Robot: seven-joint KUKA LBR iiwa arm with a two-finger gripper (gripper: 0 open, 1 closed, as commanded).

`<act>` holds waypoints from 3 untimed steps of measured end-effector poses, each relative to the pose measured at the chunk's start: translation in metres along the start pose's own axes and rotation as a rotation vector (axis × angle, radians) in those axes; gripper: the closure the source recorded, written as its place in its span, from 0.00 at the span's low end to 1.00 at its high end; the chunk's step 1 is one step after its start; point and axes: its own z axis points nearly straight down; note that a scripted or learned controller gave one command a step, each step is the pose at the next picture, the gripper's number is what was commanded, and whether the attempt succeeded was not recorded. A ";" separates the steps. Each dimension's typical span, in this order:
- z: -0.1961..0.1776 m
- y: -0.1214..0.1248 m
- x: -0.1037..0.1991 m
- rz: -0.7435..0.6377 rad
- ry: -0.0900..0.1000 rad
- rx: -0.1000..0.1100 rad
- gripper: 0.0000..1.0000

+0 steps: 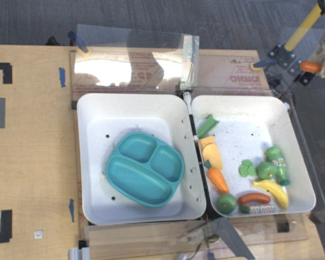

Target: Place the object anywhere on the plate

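Observation:
A teal plate with three compartments lies in the left white bin. The right white bin holds several toy foods: a yellow corn cob with green husk, an orange carrot, a green round fruit, a red sausage, a yellow banana, a small green piece and a larger green vegetable cluster. All the toys lie along the bin's left side and its near right corner.
A clear plastic panel stands behind the left bin, with a taped edge at its right. Cardboard lines the bench behind the bins. A yellow-handled clamp sits at the far right, beyond the right bin.

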 end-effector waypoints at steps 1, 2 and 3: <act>0.058 -0.056 -0.066 -0.326 0.003 -0.002 1.00; -0.004 -0.045 -0.067 -0.694 -0.007 0.004 1.00; 0.053 0.024 -0.066 -1.170 0.001 -0.006 1.00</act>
